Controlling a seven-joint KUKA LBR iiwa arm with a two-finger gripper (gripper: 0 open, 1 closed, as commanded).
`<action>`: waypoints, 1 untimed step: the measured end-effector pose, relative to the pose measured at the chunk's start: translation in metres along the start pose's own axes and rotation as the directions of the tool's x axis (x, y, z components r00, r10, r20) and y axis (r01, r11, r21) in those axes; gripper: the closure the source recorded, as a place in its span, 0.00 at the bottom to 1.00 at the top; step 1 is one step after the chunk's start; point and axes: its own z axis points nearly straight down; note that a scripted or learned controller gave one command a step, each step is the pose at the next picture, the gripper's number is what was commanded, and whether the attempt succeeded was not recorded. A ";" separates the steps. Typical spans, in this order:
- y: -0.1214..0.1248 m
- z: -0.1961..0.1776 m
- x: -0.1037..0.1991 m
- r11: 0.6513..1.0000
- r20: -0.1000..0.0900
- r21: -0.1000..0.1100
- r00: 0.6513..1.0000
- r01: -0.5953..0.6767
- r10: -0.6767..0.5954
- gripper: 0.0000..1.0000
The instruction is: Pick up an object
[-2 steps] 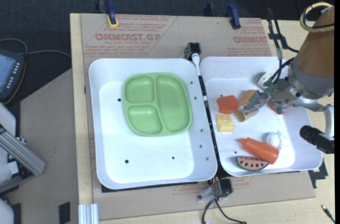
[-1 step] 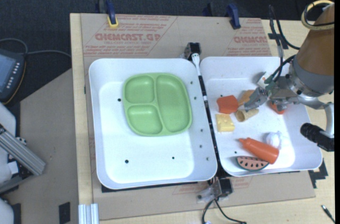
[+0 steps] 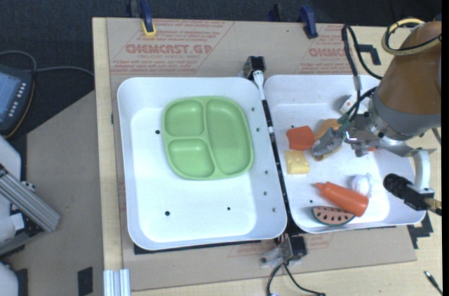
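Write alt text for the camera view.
A grey robot arm reaches from the right into the right bin, its gripper low among an orange-red block, yellow block, orange bottle-like toy and watermelon slice. The left bin holds a green divided plate.

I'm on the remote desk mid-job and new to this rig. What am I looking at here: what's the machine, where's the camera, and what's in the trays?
One camera looks down at a slant on two white bins. The grey-and-orange arm reaches in from the right; its gripper is low in the right bin, among an orange-red block, a yellow block, an orange bottle-shaped toy and a watermelon slice. The left bin holds a green divided plate. I cannot tell if anything is held.
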 end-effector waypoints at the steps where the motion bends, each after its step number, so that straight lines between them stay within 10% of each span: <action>1: 0.002 0.063 0.004 1.000 0.000 0.002 1.000 0.000 0.000 0.00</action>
